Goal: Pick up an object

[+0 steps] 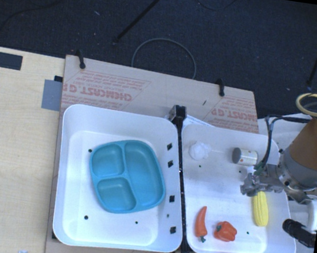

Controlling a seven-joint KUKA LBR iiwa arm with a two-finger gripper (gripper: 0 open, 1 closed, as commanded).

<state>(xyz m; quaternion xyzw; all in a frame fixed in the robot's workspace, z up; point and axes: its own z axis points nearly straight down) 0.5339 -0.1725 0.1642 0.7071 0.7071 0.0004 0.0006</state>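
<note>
Your hand (252, 185) sits just above the corn cob's (260, 208) upper end; the cob's long axis runs away from it; grip state unclear.

In the right white bin (211, 244), the middle of the floor lies bare, ringed by a clear plastic cup (197, 151) and a grey-capped white cylinder (244, 157) near the far wall, a yellow corn cob (260, 208) under the pincer (251, 186) at the right, and an orange chili pepper (201, 222) with a red-orange bell pepper (225, 231) near the front. The blue three-section plastic plate (127, 175) fills the centre of the left white bin (79, 140), leaving only margins beside its walls. A black clamp bar (176, 185) runs between the bins.
</note>
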